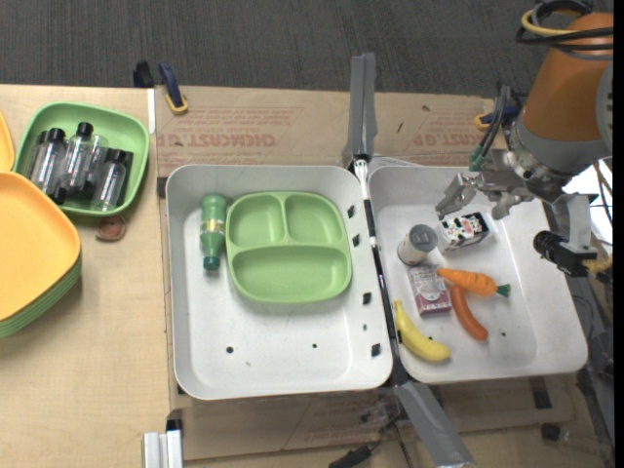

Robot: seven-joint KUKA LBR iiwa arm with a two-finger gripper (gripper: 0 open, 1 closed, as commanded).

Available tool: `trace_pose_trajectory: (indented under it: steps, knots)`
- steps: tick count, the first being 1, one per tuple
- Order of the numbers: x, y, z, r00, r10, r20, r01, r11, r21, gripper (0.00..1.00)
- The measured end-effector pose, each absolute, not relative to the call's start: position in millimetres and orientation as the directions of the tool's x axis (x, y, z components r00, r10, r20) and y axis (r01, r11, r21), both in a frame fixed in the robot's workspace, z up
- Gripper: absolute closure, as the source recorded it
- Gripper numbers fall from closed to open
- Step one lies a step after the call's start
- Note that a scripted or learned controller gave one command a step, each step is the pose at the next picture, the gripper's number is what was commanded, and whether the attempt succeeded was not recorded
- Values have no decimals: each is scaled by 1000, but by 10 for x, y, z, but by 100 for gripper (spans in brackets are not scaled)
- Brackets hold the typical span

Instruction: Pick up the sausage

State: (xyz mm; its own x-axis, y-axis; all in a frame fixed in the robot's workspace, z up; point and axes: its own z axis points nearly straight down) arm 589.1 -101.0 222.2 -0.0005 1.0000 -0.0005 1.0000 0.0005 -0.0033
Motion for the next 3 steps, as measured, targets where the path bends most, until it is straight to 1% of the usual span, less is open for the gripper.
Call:
trace_pose_trajectory:
  steps: [1,2,3]
  knots:
    - [5658,-1688,999,136,991,0,991,-136,-4,0]
    - [5152,-1551,905,168,986,0,986,-168,-4,0]
    - [4764,-1075,907,49,999,1,999,-49,-4,0]
